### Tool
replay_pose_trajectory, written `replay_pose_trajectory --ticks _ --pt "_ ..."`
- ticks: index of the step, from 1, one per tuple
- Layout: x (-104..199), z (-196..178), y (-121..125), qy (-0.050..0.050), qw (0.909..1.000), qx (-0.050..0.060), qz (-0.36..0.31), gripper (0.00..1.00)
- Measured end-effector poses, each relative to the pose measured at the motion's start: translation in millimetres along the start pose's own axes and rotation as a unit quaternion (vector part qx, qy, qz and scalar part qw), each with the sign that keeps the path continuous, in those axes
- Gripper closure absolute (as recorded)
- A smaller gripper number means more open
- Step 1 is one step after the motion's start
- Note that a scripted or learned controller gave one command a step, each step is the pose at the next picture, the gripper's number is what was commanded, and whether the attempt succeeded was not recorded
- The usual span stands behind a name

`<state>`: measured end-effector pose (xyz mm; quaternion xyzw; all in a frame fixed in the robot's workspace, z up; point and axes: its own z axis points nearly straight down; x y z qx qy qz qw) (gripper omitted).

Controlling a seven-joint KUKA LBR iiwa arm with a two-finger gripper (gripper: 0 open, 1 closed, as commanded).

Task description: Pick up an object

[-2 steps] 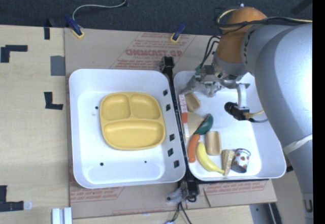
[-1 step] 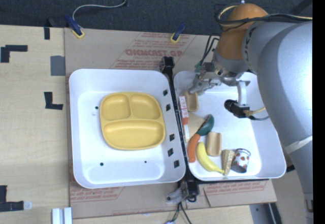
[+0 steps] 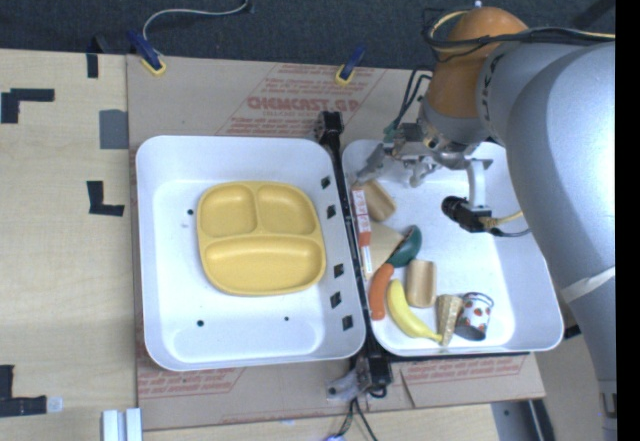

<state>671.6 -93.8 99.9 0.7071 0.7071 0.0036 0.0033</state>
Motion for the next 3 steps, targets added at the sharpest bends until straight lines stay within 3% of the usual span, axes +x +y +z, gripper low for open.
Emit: replay_pose_trajectory --ticks 1,3 --pt "-17.1 12.7 -1.9 0.000 1.0000 0.003 -0.001 0.00" --pt "-4.0 12.1 -1.9 -0.002 1.0000 0.002 0.000 0.00"
